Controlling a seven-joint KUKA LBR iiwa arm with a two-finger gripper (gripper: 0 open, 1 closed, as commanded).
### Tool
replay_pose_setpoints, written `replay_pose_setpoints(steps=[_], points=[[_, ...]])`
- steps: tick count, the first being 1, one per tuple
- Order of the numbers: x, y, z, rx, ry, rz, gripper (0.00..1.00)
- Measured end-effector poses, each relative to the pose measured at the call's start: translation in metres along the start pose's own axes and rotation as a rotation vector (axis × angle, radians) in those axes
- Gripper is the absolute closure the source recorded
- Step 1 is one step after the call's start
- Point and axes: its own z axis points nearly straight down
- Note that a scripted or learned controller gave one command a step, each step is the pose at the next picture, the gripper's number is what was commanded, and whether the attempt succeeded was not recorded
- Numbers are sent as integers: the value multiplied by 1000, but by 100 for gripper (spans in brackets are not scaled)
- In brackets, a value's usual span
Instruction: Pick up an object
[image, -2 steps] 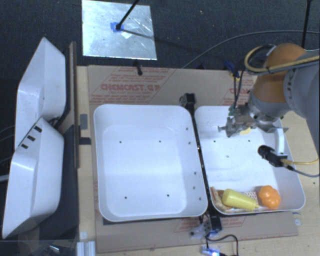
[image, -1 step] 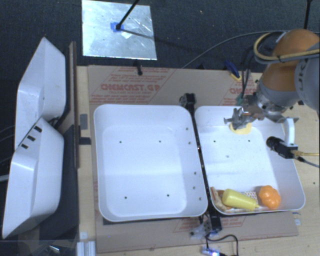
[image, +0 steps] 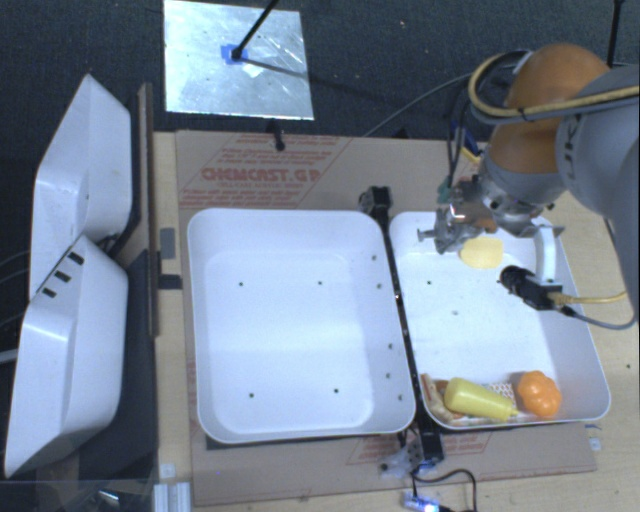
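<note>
**Asker:** What does the bench look like from above?

**Describer:** Two shallow white plastic bins sit side by side on a brown cardboard sheet (image: 262, 165) with red printing. The left bin (image: 215, 300) shows bare white floor with a few small dark dots. The right bin (image: 585, 360) holds the objects. A square silvery metal plate (image: 240, 75) lies at about eleven o'clock in the picture, beyond the cardboard. At nine o'clock, off the bench, stand two bulky white moulded housings (image: 70, 300).

**Asker:** Where is the arm?

**Describer:** The grey robot arm with an orange band (image: 545, 110) comes in from two o'clock. Its metal two-finger gripper (image: 452, 228) hangs over the far end of the right bin, near that bin's twelve o'clock edge.

**Asker:** Is the gripper holding anything?

**Describer:** How far its fingers are parted cannot be told at this angle, and nothing can be seen between them. A pale yellow rounded object (image: 482, 252) lies just beside the gripper, at its four o'clock, on the bin floor.

**Asker:** What else is in that bin?

**Describer:** Along the near wall, at six o'clock, a yellow elongated object (image: 478, 398) lies on its side. Just beside it, toward three o'clock, sits a small orange round object (image: 539, 392). Both are well apart from the gripper.
</note>
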Motion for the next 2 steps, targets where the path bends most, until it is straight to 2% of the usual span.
replay_pose_setpoints(steps=[2], points=[[109, 15, 14, 1, 0, 1, 100]])
